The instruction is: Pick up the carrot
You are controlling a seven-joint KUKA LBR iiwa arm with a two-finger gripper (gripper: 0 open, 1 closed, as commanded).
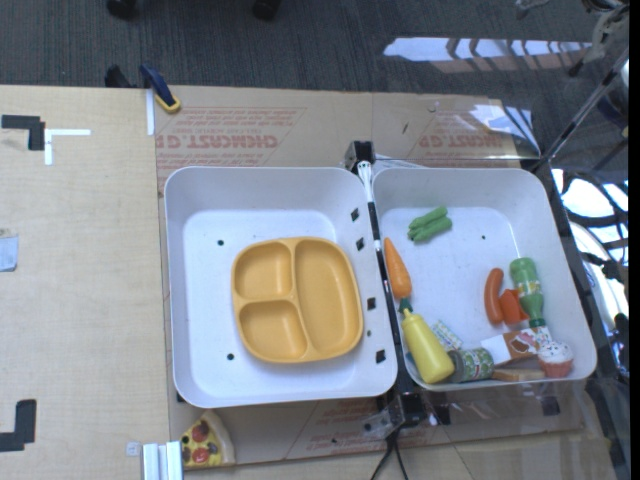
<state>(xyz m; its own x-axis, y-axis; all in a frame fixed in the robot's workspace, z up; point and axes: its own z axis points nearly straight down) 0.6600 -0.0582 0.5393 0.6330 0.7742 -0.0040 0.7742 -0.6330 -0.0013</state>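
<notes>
One carrot [397, 269] against right bin's [545, 208] left wall, above yellow bottle [426, 347], fingers' state cannot be told

Brown cardboard sheet [260, 128] under the bins carries red printed lettering, upside down and mirrored from this camera, not legible as words. More red print on the cardboard near the right bin's far edge [470, 138], also unreadable. No other legible text, numbers or brand marks.
</notes>
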